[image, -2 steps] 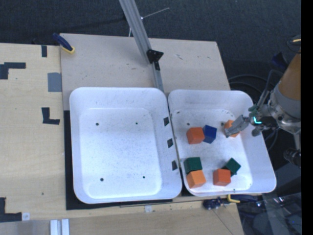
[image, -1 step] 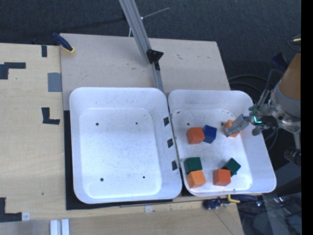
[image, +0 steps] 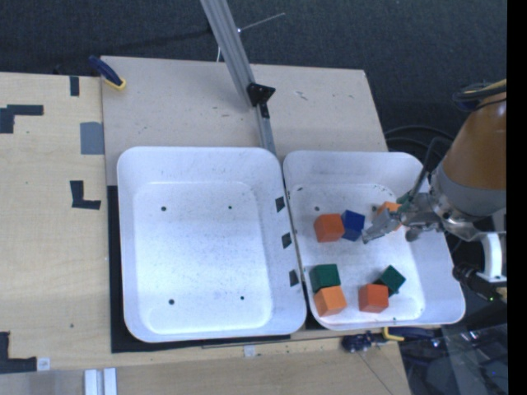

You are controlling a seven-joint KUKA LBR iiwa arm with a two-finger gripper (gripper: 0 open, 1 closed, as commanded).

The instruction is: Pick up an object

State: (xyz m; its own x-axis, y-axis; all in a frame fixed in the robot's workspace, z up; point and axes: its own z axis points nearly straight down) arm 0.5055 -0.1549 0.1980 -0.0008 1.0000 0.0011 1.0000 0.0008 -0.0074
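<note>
The right bin (image: 428,189) holds several small cubes. An orange cube (image: 328,227) and a blue cube (image: 352,224) touch each other near its middle. A green cube (image: 324,276) sits just above another orange cube (image: 330,299) at the front left. A red-orange cube (image: 373,297) and a dark green cube (image: 392,279) lie at the front right. My gripper (image: 379,223) reaches in from the right and hangs low, just right of the blue cube. A small orange patch (image: 389,208) shows at the gripper; I cannot tell whether it is an object.
The left bin (image: 132,220) stands beside the right one, sharing a raised middle rim. A slanted metal bar (image: 235,48) crosses the bench behind the bins. The arm's orange band (image: 486,138) looms over the right bin's right edge.
</note>
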